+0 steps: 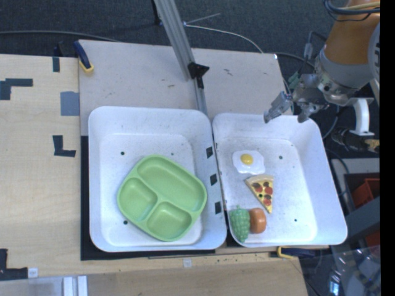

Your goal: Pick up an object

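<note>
Hand sits over the far rim of the right bin, near its back edge, fingers spread apart with nothing between them. One dark finger tip shows toward the left at the rim, the other just to its right. Grey arm with orange band comes in from the upper right.

Right bin contents, three toy food items in a loose column down the left half:
- Fried egg, white with yellow yolk, lying flat, nearest the hand but well apart from it. Roughly round, no clear long axis.
- Pizza slice, just in front of the egg. Long axis runs diagonally; crust edge toward the egg, tip pointing toward the bin's front right.
- Carrot-like piece, orange body with green leafy top, at the front left corner. Long axis roughly left to right, green end toward the divider between bins.

Left bin holds a green divided plate, three compartments, lying flat and turned slightly askew.

Both bins sit side by side on the tabletop.
</note>
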### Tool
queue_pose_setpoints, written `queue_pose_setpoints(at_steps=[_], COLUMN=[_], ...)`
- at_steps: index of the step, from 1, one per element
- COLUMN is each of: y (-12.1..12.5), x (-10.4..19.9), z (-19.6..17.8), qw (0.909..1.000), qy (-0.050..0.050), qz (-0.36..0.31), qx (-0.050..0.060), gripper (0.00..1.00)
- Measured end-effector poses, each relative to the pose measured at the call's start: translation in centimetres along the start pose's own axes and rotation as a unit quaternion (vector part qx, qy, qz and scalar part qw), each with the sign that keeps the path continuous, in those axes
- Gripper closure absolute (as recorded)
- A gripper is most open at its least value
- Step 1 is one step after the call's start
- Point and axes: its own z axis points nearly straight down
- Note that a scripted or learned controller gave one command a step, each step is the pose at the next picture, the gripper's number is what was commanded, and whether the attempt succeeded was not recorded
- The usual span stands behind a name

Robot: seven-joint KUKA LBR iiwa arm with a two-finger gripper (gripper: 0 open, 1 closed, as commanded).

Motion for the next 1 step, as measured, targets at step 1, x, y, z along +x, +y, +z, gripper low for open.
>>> queue_pose_setpoints(at_steps=[1], y=[0.00], x=[0.00], z=[0.00], qw=[1.0000], qy=[0.000], qz=[0.000], qx=[0.000], gripper=[0.00])
